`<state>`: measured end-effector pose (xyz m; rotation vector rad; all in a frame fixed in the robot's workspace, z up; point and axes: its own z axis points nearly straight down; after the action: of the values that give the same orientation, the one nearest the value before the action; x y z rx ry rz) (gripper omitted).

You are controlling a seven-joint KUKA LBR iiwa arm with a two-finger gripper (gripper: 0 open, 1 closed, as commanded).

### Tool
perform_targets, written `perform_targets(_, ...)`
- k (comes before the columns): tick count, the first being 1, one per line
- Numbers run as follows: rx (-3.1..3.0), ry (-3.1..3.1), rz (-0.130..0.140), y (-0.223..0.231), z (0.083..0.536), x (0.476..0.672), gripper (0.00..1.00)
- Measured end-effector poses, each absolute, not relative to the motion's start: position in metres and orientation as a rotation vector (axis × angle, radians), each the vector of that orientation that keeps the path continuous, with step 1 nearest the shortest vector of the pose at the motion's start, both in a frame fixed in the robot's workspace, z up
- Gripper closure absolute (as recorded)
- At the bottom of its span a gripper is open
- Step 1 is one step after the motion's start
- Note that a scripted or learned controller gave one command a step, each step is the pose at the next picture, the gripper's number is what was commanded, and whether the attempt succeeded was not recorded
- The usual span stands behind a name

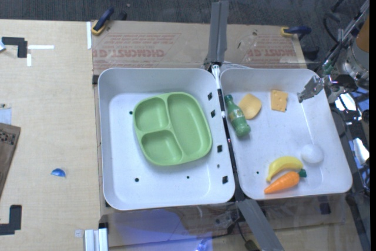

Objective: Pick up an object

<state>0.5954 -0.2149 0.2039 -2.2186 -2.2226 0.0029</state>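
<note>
The right bin holds a green bottle lying along its left wall, a yellow-orange rounded piece and an orange square piece near the back. A white ball, a banana and a carrot lie at the front right. My gripper hangs over the bin's back right corner, right of the orange square and apart from every object. Nothing shows in its grasp.
In the left bin a green divided plate sits at the middle. A grey post rises behind the seam between the bins. Cables and arm parts crowd the right side.
</note>
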Motion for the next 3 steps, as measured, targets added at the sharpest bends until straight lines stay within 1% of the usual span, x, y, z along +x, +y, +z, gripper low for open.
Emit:
perform_targets(1, -2.074, -2.358, 0.003, -0.162, 0.121, 0.638, 0.0)
perform_targets(2, -2.146, -2.294, 0.002, -0.171, 0.092, 0.644, 0.0)
perform_targets(3, -2.145, -2.301, 0.003, -0.171, 0.103, 0.645, 1.0)
